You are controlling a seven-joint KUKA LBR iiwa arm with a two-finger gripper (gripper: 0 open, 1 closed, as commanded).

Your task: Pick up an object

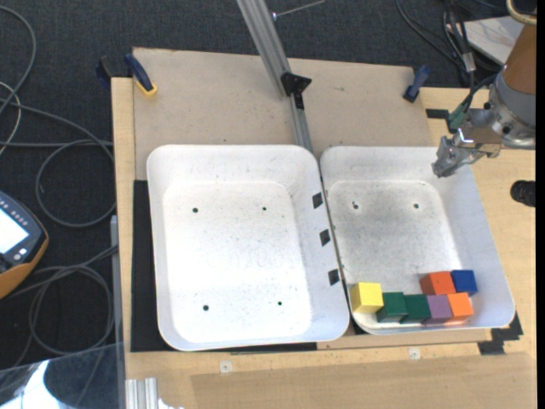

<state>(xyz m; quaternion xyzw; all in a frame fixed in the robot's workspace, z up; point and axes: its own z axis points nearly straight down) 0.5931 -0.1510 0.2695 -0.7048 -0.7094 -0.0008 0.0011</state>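
blocks (415, 300) are sitting clustered at the right bin's (477, 220) near edge while the pincer (446, 162), jaw state perhaps unreadable, is hovering well apart, needing a centred descent.

The tabletop (255, 382) is seen as pale, matt wood, overlaid by a dull brown board (221, 100). Both white bins (170, 313) (490, 262) are shown as smooth plastic, speckled and scuffed grey. The coloured blocks (415, 301) are presented as matt and smooth. A brushed metal rail (264, 32) is lit softly.
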